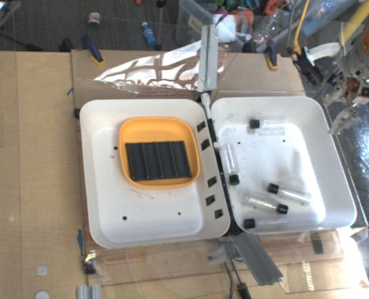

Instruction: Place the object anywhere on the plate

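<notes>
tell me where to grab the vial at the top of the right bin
Grip the clear tube body of the top vial at mid-length, coming straight down. It lies flat, roughly left-right, black cap at its left end, with open bin floor on both long sides for the fingers.

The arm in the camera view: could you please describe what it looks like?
The arm enters at upper right: a rounded orange-brown section at the edge, grey and silvery metal parts below. The gripper is pale grey and slender, dark cables beside it. Markings are too small to read.
</notes>
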`<state>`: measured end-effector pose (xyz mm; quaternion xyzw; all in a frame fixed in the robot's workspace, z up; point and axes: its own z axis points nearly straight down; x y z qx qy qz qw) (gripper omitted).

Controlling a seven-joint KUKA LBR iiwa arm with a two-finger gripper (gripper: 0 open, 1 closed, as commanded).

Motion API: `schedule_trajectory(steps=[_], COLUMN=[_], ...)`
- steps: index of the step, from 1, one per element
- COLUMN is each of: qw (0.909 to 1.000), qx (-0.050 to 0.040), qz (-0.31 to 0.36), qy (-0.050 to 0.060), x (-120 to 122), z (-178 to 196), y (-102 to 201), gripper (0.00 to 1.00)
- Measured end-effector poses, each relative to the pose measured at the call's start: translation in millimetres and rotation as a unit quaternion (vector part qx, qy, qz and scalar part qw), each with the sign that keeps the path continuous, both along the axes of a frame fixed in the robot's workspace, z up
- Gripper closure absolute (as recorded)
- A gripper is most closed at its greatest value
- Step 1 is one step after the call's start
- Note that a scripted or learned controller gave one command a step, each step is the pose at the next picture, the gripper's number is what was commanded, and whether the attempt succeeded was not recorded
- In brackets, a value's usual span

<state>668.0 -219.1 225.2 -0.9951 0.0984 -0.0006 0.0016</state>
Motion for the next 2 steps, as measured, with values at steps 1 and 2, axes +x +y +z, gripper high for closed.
schedule_trajectory(steps=[1, 2], qw=[1.0000, 1.0000], qx=[0.0001, 0.0002], qz=[-0.001, 0.000], qy=[-0.001, -0.001], x=[0.1, 0.0], z=[2.6, 4.0], y=[0.4, -0.3], gripper=[0.00, 0.00])
